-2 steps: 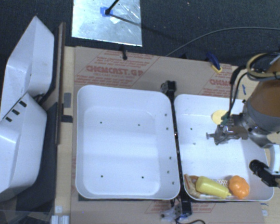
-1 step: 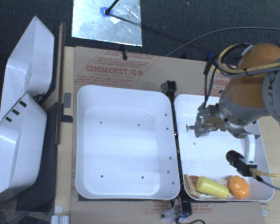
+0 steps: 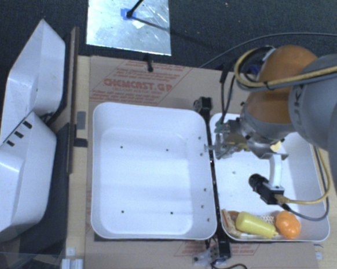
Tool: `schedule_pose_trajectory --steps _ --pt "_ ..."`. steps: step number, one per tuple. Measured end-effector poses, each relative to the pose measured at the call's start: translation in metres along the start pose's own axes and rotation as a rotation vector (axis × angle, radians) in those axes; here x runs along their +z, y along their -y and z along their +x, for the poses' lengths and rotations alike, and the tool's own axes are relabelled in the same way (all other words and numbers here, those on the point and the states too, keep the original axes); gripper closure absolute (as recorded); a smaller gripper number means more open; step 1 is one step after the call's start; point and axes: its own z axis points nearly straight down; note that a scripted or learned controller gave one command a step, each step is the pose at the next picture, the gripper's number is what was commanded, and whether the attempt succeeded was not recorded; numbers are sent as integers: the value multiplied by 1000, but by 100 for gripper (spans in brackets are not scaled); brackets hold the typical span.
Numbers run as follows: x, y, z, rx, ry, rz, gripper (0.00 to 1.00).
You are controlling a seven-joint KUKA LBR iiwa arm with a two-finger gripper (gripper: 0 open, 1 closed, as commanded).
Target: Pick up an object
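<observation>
Gripper (image 3: 223,142) hangs over the back of the right bin (image 3: 308,171), near the wall between the bins; I cannot tell how it is set.
It could miss: the yellow toy (image 3: 254,223) and orange ball (image 3: 288,225) lie touching at the front edge, well apart from it.

Foil sheet (image 3: 130,16) lies beyond brown cardboard (image 3: 144,80).

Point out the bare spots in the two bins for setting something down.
The left bin offers its whole floor, bordered by its four walls. The right bin is crowded: yellow object and orange object along the near wall, arm over the far half.
</observation>
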Motion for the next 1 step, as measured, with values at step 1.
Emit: schedule_pose_trajectory --steps 1 --pt "8 -23 49 0 0 0 100"
